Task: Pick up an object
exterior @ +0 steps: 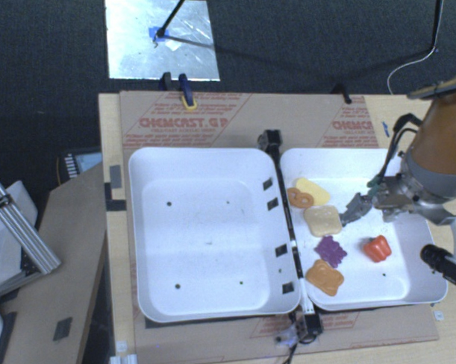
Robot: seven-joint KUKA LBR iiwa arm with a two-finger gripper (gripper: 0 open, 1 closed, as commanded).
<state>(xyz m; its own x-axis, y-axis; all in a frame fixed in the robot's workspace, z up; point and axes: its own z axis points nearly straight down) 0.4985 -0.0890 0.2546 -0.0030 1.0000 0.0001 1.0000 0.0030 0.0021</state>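
over the right bin (418, 286) you find the pincer (354, 209), reaching in from the right on the grey arm (429, 179) with its orange band. its dark fingers point left and down toward the cluster of small things, and you cannot tell from this slant whether they stand wide or narrow; nothing is seen between them.

just left of the pincer's tip lies the cream block (323, 220), a pale squarish piece, so close that you cannot tell whether the tip touches its right edge. up and left of the pincer sits the yellow piece (313, 189), and touching that one's left side is the small orange ring (299, 199). below and a little left of the pincer lies the purple piece (331, 250), apart from the cream block. further below it rests the orange lump (325, 277), near the bin's front wall. below and slightly right of the pincer stands the red pepper (377, 248), on its own on the white floor, apart from the rest.

far to the pincer's left you see the left bin (143, 218), joined to the right one along the dark clips between them. both bins rest on the cardboard sheet (233, 117).
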